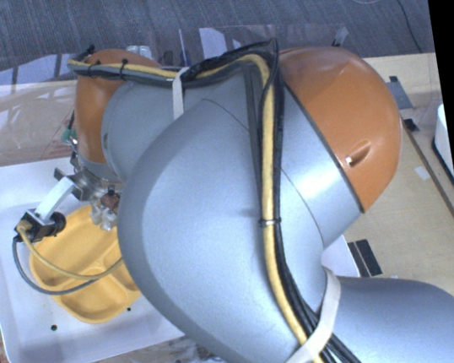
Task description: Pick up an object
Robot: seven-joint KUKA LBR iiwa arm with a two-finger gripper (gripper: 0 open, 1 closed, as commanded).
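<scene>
– Gripper (99, 202) first: where is it, and is it holding anything?

– It hangs low over the white bin (2, 280) on the view's left, at the upper edge of the yellow dish (87, 271). Whether it is open or closed I cannot tell; the grey arm (216, 221) covers most of it, and I see nothing held.

– So the dish is the thing to pick?

– That's my guess. It lies flat on the bin floor, near the middle, partly under the arm.

– What could spoil the try?

– The dish looks broad, shallow and smooth. Coming down on its flat middle would likely give nothing to pinch, and the dish would just be pressed into the floor. A pinch on the rim might hold, but so wide a piece gripped at one edge could tilt and slip free on the lift.
</scene>
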